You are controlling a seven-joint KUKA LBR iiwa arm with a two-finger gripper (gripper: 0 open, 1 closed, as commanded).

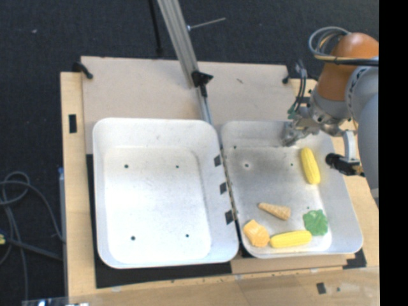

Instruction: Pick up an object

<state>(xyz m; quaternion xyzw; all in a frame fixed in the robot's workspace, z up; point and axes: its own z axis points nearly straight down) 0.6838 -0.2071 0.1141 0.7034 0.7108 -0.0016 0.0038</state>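
Evidently nothing is lifted: the end effector (294, 132) is poised above the right bin (268, 139). Its opening cannot be judged, and the corn cob (310, 165) is left untouched

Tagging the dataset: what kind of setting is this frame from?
Probably a lab grasping test bench: a robot arm over two shallow white bins, toy food such as a corn cob, and cables on dark carpet.
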